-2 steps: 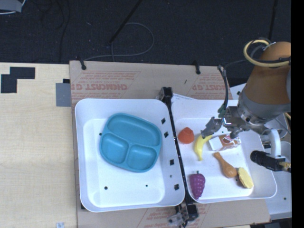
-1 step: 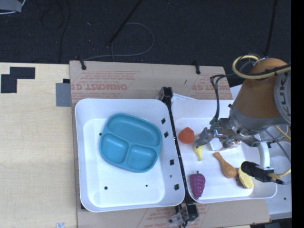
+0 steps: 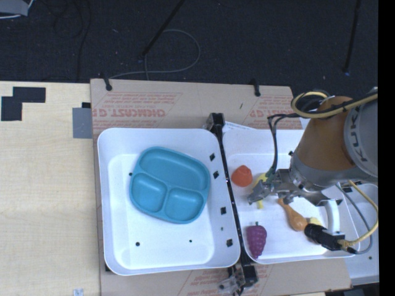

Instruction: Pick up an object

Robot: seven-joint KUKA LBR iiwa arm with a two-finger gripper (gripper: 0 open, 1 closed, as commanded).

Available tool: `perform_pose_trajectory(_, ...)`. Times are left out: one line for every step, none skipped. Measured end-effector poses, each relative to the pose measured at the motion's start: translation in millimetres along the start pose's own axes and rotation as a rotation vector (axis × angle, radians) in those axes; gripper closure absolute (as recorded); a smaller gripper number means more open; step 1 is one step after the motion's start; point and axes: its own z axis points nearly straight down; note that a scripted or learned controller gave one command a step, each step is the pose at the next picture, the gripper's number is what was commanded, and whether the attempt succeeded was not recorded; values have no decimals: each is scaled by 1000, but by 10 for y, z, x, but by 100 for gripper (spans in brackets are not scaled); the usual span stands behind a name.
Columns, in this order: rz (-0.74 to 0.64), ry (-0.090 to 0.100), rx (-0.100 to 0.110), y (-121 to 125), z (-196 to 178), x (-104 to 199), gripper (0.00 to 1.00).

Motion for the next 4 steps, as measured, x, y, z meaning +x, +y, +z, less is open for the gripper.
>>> perform_pose_trajectory(6, 0, -3, 9, -128, -19, 100)
perform_pose_trajectory(0, -2, -11, 102, -621, -66, 100)
perform_pose_trajectory(2, -3, -12, 90, -1084, -163, 100)
perform_pose_trajectory(0, -2, -10, 91, -1415, -174, 100)
